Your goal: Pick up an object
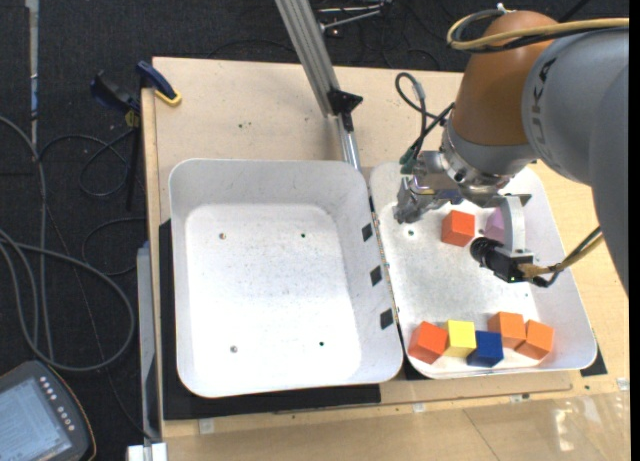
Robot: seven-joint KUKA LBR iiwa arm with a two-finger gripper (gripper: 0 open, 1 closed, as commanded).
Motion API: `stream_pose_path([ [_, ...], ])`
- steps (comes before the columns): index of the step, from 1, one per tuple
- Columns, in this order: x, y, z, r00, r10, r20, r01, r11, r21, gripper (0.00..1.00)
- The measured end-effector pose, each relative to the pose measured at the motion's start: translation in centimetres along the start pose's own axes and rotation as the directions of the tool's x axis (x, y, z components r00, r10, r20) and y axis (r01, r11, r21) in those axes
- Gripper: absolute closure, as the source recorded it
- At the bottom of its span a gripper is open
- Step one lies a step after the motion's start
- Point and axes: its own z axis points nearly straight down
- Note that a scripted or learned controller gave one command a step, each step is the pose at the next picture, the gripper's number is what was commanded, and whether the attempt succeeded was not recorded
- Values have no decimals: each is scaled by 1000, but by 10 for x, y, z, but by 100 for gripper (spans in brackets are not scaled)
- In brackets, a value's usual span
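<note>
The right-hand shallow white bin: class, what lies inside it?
Inside the right-hand shallow white bin: four orange blocks, a yellow block, a blue block and a pink block. The arm covers the far end.

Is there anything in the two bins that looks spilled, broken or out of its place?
Nothing stands out. The right bin holds a loose orange block near the gripper and a cluster of orange, yellow and blue blocks along its near edge. The left bin sits level beside it.

place: robotics lab | evidence: KUKA arm, wooden bench with two white bins, teach pendant, floor cables
</note>
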Motion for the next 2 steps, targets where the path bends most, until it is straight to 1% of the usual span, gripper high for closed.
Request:
stream_pose_path([
  [1, 44, 5, -8, 1000, 0, 0, 0, 1000, 1, 100],
  [2, 105, 8, -2, 1000, 0, 0, 0, 1000, 2, 100],
])
